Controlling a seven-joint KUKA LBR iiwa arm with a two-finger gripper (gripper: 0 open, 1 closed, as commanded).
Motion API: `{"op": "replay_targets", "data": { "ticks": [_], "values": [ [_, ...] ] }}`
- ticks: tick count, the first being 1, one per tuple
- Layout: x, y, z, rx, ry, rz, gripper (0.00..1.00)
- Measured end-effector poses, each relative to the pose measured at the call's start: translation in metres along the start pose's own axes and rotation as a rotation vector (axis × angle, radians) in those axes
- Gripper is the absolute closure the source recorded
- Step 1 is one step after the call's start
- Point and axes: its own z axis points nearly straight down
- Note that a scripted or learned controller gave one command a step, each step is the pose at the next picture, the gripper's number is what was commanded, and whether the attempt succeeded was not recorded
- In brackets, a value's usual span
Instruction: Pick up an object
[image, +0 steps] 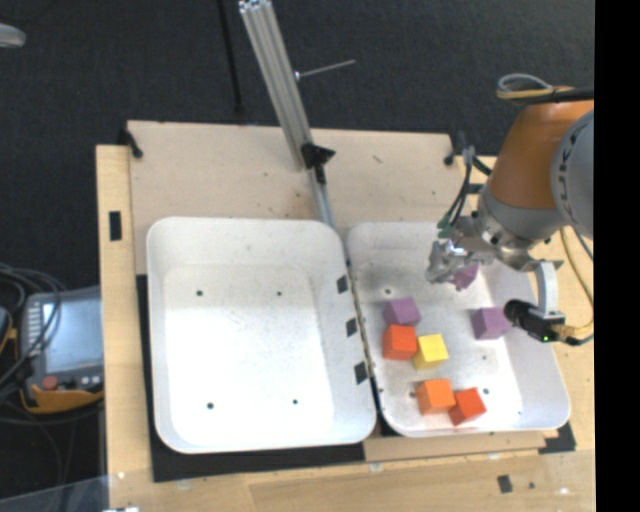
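At the near edge of the right bin (548, 400), a red block (468, 405) touches an orange block (434, 395); beyond them sit a yellow block (432, 349), a second orange block (400, 341) and two purple blocks (403, 311) (489, 322). Farther back, the gripper (452, 266) hangs above the bin with a purple block (465, 275) seemingly pinched between its fingers. The pick looks made; the next move calls for a steady lift clear.
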Motion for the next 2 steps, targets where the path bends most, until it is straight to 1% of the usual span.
{"op": "replay_targets", "data": {
  "ticks": [1,2],
  "values": [
    [-0.002,0.002,-0.043,0.001,0.001,0.001,1.0],
    [0.057,-0.016,-0.046,0.007,0.003,-0.004,1.0]
  ]
}}
